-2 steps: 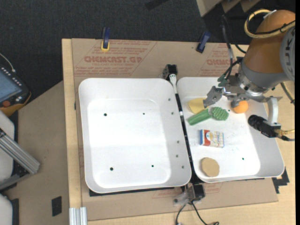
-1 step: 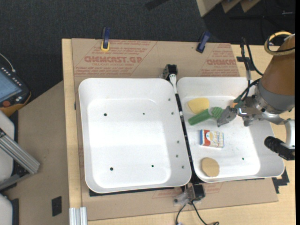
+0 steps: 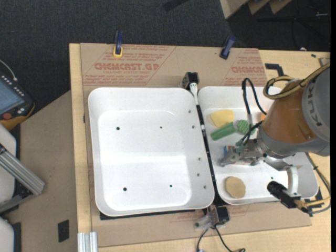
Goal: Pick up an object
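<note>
In the right bin (image 3: 310, 185), a green brush-like object (image 3: 229, 129) lies just beside a yellow sponge-like block (image 3: 222, 117) toward the far wall, while a tan round disc (image 3: 235, 187) sits near the front wall, well apart from both. The gripper (image 3: 234, 154) is down between these objects, low over the bin floor; something small and bluish may sit at its tip, but the view is too unclear to tell whether it is released or clenched. This looks like the reach-and-grasp step. The next move likely calls for closing on one object, then lifting straight up. The left bin (image 3: 105, 156) lies beside.
</note>
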